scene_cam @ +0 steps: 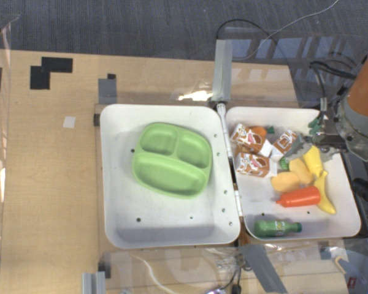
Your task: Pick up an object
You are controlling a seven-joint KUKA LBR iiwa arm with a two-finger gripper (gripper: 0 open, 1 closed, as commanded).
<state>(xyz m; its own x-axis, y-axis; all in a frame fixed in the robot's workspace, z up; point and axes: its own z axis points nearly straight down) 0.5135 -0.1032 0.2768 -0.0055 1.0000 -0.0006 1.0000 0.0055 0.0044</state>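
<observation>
Here, the gripper (302, 147) is seen low over the right bin (349, 222), reached in from the right edge of the view. Whether it is open, shut or clamped on anything cannot be told, because its tip is merged with the pile of objects beneath it. Nothing can be confirmed as held. Behind it, the grey wrist (340, 130) and the orange band (365, 90) of the arm are shown at the right edge.

Just under and beside the gripper, a yellow toy (312, 161) is placed, with a small green piece (284, 163) just to its left. A yellow-orange rounded toy (286, 180) is laid below these, touching a red-orange carrot-like toy (299, 196). A banana (324, 196) is curved along the carrot's right side. Toward the bin's upper left, three red-and-white snack packets (250, 138) are clustered, one of them near the gripper. Near the bin's front wall, a green bottle (278, 227) is laid on its side, apart from the rest.

In the left bin (119, 222), a green divided plate (172, 158) with three compartments is set near the centre. Both bins are borne side by side on a pale wooden bench (43, 182).
</observation>
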